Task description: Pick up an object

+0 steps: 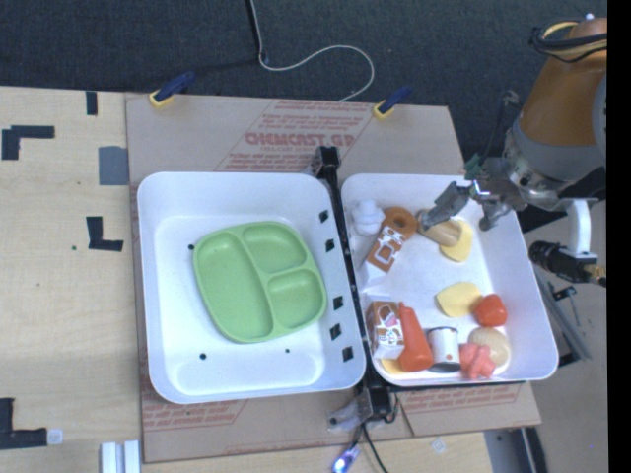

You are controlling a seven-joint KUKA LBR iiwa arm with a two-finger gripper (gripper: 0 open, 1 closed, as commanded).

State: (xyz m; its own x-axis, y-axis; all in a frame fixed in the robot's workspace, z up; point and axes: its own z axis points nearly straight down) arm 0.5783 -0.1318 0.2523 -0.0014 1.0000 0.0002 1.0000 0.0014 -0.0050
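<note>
My gripper [464, 214] hangs over the back of the right bin [527, 294], open, with one finger [439, 209] reaching left and the other [490, 215] to the right. Nothing sits between them. Just below the fingers lies a tan and pale yellow food piece [452, 238]. To its left lie an orange-brown bottle [387, 241] and a small white object [367, 215]. Nearer the front lie a yellow lemon-like piece [457, 299], a red tomato [490, 310], a red bottle [410, 341], a small can [444, 344] and a peach-coloured fruit [491, 343].
The left bin [168, 264] holds a green divided plate [260, 280]. A black divider [340, 254] with clips runs between the bins. The arm's orange and grey body [562, 106] stands above the right bin's back right corner. A cable [296, 62] lies behind the bench.
</note>
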